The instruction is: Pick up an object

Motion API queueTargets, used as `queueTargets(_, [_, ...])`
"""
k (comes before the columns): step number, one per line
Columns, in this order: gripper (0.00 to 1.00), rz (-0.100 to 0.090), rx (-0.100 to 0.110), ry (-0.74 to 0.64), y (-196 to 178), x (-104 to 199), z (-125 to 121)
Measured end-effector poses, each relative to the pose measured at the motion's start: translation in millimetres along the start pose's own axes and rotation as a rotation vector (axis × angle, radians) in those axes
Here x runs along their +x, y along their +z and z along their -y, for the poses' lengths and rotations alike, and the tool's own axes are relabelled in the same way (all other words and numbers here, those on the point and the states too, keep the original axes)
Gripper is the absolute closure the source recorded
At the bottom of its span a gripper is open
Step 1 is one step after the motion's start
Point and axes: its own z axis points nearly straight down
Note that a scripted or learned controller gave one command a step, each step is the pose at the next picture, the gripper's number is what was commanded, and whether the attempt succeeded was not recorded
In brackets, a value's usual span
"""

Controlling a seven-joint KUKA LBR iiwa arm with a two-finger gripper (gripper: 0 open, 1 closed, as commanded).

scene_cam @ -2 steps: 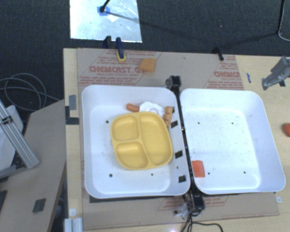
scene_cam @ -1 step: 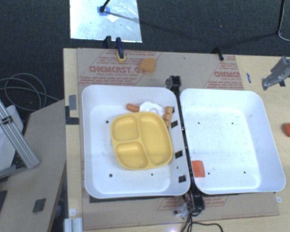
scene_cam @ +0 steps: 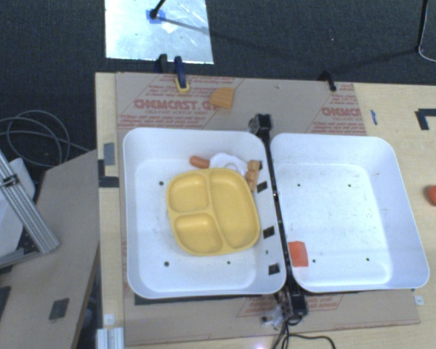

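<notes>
Closest to me, a small flat orange-red square block [scene_cam: 297, 253] sits at the near left corner of the right shallow white bin [scene_cam: 392, 217]. Over in the left white bin [scene_cam: 142, 217] there's a yellow plastic divided plate [scene_cam: 211, 212], with a little orange sausage-shaped piece [scene_cam: 199, 162], something white [scene_cam: 227, 161] and a tan wooden peg [scene_cam: 253, 174] just behind it. Can't tell what the gripper's doing, open or closed. An orange wedge [scene_cam: 221, 97] lies on the cardboard behind.

Single fixed camera, mounted above the bench [scene_cam: 392, 115], looking down at a slant from moderate height, with both bins [scene_cam: 142, 217] [scene_cam: 400, 195] in frame.
</notes>
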Motion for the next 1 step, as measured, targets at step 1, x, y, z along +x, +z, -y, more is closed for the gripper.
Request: queueTargets(1, [1.00,0.000,-0.010,-0.019,-15.3,7.2,-2.2])
